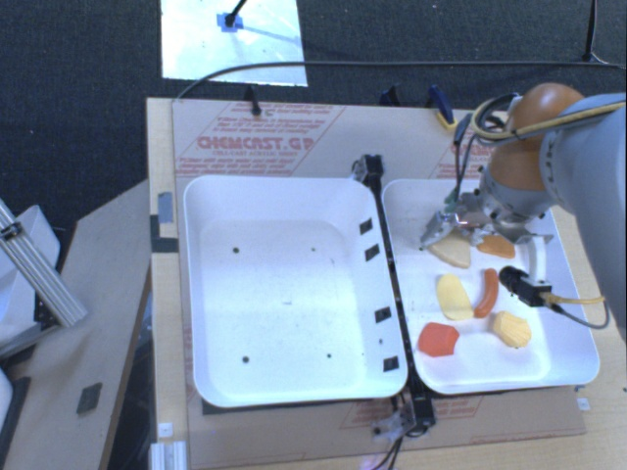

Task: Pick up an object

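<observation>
Right bin [568, 365], near end, as I read it from my console: one red chunk [438, 339], smooth and blocky, close to the divider; one ridged yellow-orange lump [511, 329] toward the outer wall.

Next row back: one pale yellow oblong piece [454, 297], matte and rounded, long axis running roughly near to far; touching its right side, one orange sausage-shaped piece [486, 293], slim and slightly curved, long axis leaning from near-left to far-right.

Further back: one tan wedge [452, 253], flat-looking, pointing toward the divider, lying directly under the gripper [443, 225]; one small orange piece [496, 247] just right of it, below the wrist.

Gripper: metallic, lowered over the wedge's far edge. I cannot tell how far apart its fingers stand, nor whether anything is held.

Left bin [211, 292]: shallow white plastic, smooth, rounded corners.

Far side: brown board printed in red [257, 141] beneath both bins.
</observation>
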`<action>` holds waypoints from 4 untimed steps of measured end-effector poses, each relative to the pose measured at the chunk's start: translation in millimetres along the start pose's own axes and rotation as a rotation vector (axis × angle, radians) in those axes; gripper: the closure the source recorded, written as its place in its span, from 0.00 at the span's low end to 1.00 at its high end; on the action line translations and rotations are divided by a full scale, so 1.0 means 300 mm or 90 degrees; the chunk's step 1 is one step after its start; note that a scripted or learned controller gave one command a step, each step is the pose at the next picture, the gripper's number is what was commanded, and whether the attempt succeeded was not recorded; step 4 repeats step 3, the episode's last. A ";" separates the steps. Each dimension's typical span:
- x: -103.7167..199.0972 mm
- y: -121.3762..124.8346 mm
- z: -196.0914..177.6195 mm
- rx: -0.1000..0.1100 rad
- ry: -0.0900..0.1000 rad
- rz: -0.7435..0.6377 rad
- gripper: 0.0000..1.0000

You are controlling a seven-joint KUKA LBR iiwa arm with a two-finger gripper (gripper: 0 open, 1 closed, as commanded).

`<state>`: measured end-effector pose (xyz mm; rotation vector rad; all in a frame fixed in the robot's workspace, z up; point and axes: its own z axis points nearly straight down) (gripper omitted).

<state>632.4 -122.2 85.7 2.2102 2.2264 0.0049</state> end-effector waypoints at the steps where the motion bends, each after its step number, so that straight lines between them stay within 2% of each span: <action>1: -0.005 -0.002 -0.036 -0.001 0.000 0.001 1.00; 2: 0.278 0.007 -0.351 -0.003 0.002 -0.004 1.00; 3: 0.390 -0.080 -0.433 0.002 0.002 -0.001 1.00; 4: 0.390 -0.080 -0.433 0.002 0.002 -0.001 1.00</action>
